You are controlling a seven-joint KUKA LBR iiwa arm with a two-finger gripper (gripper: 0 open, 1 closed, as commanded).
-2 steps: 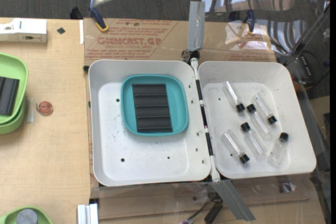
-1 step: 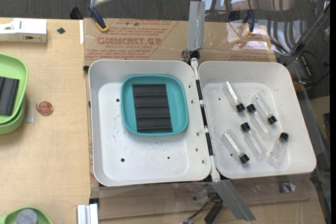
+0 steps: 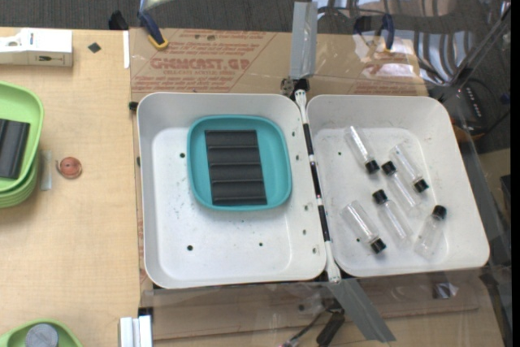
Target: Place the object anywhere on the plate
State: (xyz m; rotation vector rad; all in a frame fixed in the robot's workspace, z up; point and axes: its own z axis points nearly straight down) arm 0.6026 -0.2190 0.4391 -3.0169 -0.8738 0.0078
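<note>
— What lies at the far left of the wooden bench (image 3: pixel 81 256)?

— A stack of lime-green plastic trays (image 3: pixel 24 106) at the edge, with a dark ribbed slab (image 3: pixel 11 149) lying in the top one. Above it sits a long white carton (image 3: pixel 36 47). Just right of the trays there is a small round reddish disc (image 3: pixel 70 167), and a round pale-green lid (image 3: pixel 41 335) peeks in at the bottom corner.

— And moving right?

— A flat sheet of brown cardboard with red print (image 3: pixel 203 61) lies behind the bins. In front of it is the left shallow white bin (image 3: pixel 162 223). A teal rounded-square plate (image 3: pixel 197 166) rests flat in its upper half. A dark grey ribbed block (image 3: pixel 236 166) fills the plate's middle.

— Where are the objects for the plate?

— All in the right shallow white bin (image 3: pixel 406 256), across the hinged seam from the plate. They are clear plastic tubes with black caps (image 3: pixel 357 145), about six, lying on their sides, scattered and pointing different ways. One lies near the bin's bottom left (image 3: pixel 361 225). One is at the right side with its cap uppermost (image 3: pixel 431 230). The rest cluster in the middle, and a few look close enough to touch, though I cannot tell for sure.

— Is any tube on the plate?

— They all lie on the right bin's floor, well apart from the plate.
</note>
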